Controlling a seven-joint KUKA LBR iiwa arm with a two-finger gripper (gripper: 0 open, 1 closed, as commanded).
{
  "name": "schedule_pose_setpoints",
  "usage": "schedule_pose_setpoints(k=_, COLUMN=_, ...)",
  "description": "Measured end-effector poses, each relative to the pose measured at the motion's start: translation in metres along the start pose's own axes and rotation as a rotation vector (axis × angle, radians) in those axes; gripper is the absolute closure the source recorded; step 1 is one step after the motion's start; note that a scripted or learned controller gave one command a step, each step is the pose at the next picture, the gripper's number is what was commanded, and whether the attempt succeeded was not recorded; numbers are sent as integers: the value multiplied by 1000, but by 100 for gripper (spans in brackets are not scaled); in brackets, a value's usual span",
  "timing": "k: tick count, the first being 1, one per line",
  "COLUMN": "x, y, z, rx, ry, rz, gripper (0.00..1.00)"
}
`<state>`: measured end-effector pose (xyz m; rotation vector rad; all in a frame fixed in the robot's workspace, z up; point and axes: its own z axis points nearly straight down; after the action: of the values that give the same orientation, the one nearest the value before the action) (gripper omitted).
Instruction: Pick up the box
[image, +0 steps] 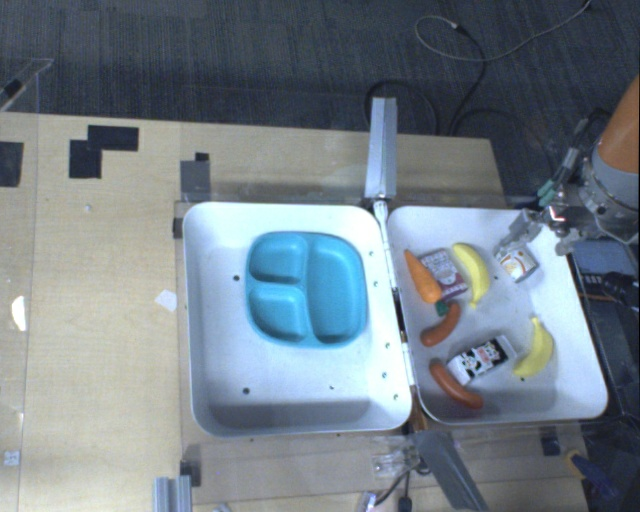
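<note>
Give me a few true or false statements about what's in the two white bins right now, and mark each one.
1. The blue sectioned plastic tray lies in the left white bin. True.
2. Two yellow bananas lie in the right white bin. True.
3. The orange carrot lies on the blue tray. False: it is in the right bin.
4. The small black-and-white box sits in the left bin. False: right bin, near the front.
5. The gripper is over the left bin. False: over the right bin's far corner.

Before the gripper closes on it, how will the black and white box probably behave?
The box looks flat-sided, so probably stiff and unlikely to roll. It lies close beside a sausage, so it may slide when nudged. It seems small, likely light.
</note>
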<state>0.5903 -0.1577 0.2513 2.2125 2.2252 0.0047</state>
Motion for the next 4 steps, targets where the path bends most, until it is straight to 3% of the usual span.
schedule_pose_setpoints(k=1, x=-42, y=26, z=148, rx=-3, ry=-1, rz=-91, gripper=0)
schedule_pose_setpoints(k=2, x=-43, y=78, z=163, rx=6, ry=7, rz=-64, gripper=0)
schedule_pose_setpoints(k=3, x=9, y=76, z=165, rx=9, ry=-9, rz=-430, gripper=0)
schedule_pose_setpoints(k=4, x=48, y=77, z=163, rx=4, ry=-13, rz=-362, gripper=0)
